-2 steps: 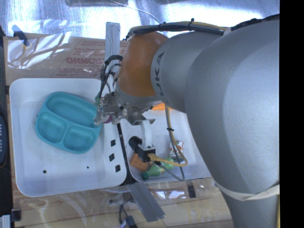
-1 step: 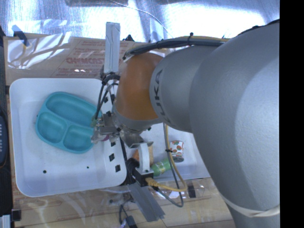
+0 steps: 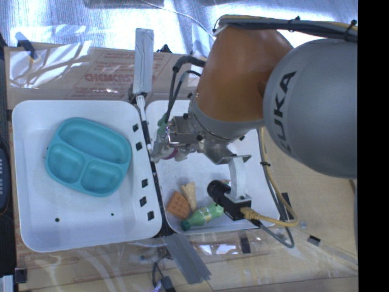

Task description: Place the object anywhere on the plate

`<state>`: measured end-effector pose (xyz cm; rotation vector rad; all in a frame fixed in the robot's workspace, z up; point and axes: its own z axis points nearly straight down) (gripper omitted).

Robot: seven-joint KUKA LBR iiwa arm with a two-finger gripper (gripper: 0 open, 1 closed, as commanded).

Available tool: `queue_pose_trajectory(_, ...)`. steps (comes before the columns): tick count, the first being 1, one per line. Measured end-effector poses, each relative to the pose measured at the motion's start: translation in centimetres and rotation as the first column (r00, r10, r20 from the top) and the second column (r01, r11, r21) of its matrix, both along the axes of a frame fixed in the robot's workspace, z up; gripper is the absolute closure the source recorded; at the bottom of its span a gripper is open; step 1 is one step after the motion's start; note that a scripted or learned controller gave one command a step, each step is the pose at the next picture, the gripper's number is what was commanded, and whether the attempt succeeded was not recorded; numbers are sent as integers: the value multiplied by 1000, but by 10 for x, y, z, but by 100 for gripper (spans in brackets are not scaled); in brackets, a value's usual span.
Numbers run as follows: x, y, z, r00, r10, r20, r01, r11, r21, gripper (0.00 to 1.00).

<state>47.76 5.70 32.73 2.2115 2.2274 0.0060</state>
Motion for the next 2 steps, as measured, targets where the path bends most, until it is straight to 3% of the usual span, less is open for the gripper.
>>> queue_pose_trajectory(1,33,58,-130,1000,2,-20,-3,1000,-5,100)
queue_pose_trajectory(2,35,58,-126,1000,1,-11,-1,1000,-3,0)
